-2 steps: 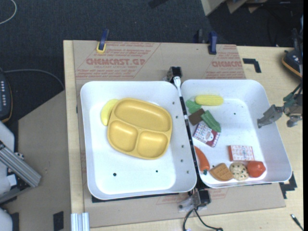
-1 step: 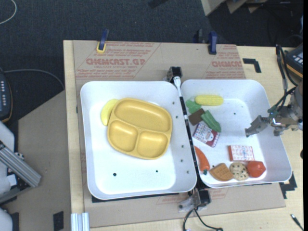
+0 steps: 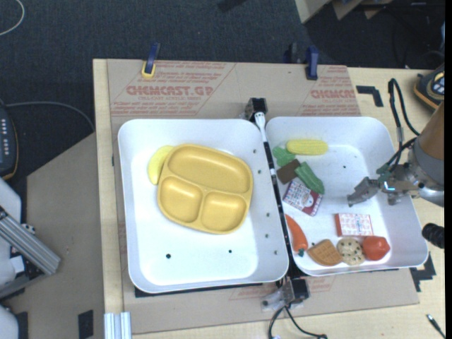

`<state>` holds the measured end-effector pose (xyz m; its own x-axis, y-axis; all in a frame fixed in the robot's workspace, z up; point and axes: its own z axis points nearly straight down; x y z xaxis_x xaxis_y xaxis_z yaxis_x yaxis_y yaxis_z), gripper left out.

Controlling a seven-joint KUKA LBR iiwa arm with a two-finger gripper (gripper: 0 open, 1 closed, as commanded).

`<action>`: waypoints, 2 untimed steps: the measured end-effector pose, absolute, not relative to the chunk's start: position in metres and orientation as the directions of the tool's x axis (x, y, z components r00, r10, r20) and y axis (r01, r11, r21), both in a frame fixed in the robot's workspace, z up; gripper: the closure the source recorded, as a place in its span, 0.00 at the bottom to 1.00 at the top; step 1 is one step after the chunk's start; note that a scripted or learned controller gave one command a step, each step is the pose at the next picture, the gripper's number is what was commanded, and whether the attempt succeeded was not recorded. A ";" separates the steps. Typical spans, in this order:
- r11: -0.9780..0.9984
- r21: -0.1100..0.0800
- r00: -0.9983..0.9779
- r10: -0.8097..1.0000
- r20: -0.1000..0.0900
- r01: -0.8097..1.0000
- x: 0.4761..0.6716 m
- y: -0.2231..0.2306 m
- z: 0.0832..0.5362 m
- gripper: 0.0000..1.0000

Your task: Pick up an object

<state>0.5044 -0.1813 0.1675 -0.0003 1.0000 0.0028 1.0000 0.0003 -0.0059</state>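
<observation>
Hovering inside the right bin, near its right wall, the gripper hangs with its fingers spread apart and nothing between them. No object has been lifted; by my reading the step in hand is the approach, with the choice of target not yet settled.

The nearest candidate is the small red-and-white packet, lying flat just below the gripper toward the bin's front edge. Along that front edge sit a red tomato at the right corner, a round cookie touching it, a brown toast piece beside that, and an orange carrot near the front left corner. By the left wall lie a second red packet, a green vegetable and a brown block. A yellow corn cob rests near the back edge. The left bin carries a yellow divided tray with a banana tucked under its back left rim.

The next move calls for centring the open fingers over one item, likely the flat packet, then descending until they straddle it before closing. Flat pieces give little to pinch, so a chunkier target such as the tomato may hold better.
</observation>
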 end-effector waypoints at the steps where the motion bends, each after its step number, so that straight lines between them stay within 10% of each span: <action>1: 0.000 -0.006 0.000 1.000 0.003 1.000 0.510 -0.180 0.122 0.00; 2: 0.000 -0.006 0.000 1.000 0.003 1.000 0.509 -0.179 0.082 0.00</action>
<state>0.5089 -0.1790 0.0820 0.0000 1.0000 0.0026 1.0000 0.0000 -0.0056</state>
